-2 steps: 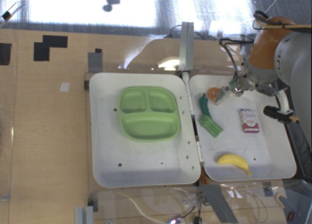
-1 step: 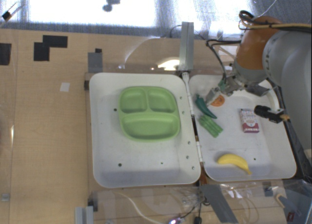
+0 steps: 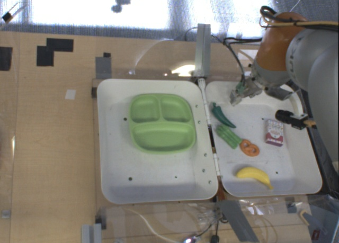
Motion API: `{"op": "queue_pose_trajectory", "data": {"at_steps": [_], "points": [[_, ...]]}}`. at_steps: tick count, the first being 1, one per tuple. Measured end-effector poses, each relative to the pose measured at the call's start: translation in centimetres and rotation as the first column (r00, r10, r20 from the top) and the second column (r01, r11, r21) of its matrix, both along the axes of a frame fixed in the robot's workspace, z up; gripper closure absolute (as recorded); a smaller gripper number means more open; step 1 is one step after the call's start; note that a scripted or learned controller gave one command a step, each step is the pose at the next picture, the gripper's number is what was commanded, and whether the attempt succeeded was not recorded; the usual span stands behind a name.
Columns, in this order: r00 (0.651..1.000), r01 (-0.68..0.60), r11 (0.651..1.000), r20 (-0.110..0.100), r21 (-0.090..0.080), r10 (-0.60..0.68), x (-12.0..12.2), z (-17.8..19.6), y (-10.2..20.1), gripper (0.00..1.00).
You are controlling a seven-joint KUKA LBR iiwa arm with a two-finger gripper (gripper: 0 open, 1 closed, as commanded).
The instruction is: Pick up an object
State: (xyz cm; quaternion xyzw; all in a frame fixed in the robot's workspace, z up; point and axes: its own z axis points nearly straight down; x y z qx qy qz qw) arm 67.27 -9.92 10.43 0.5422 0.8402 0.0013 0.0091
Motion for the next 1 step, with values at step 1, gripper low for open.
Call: {"op": "queue_pose_trajectory", "data": {"at_steps": [1], "points": [[0.991, -0.134, 0.991, -0.005, 0.004, 0.134, -0.19, 13.81, -2.2, 1.0]]}}
